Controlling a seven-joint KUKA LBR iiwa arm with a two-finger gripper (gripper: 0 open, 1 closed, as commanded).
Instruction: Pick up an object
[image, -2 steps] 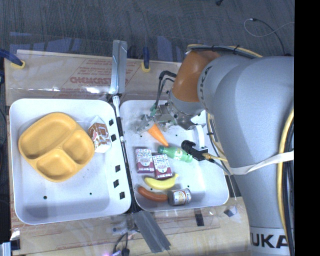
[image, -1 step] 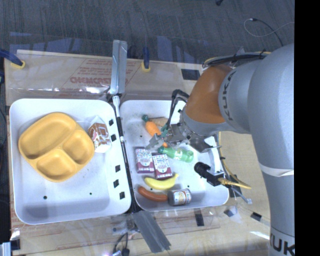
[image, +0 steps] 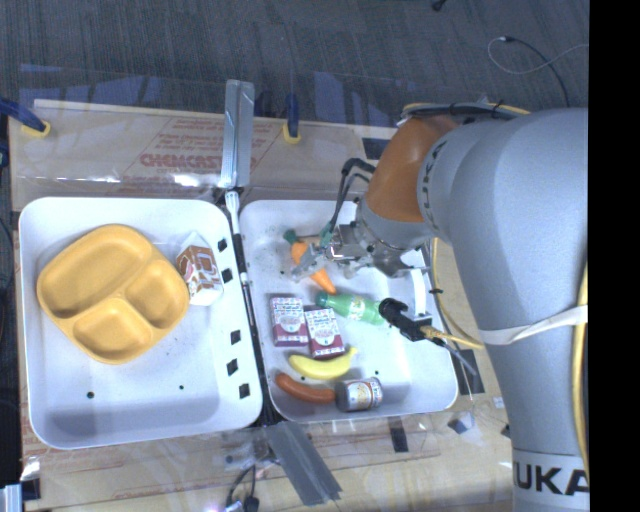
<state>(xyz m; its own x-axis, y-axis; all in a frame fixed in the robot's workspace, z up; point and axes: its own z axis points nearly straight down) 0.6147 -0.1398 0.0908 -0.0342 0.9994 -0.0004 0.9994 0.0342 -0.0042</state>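
My gripper (image: 333, 250) hangs low over the back of the right bin (image: 432, 385), under the orange-banded wrist. Just left of it lies a small orange carrot piece (image: 297, 247), and a second orange piece (image: 323, 281) lies just in front of it. A green bottle (image: 352, 307) lies on its side close to the gripper's front right. Two red cartons (image: 288, 320) (image: 323, 331) sit side by side in the bin's middle. At the front are a banana (image: 320, 366), a sausage (image: 304, 390) and a small can (image: 360, 394).
The left bin (image: 60, 420) holds a yellow divided plate (image: 112, 290) and a small brown-and-white carton (image: 199, 270) by its right wall. A metal divider (image: 236, 130) stands behind the gap between the bins. The grey arm covers the bench's right side.
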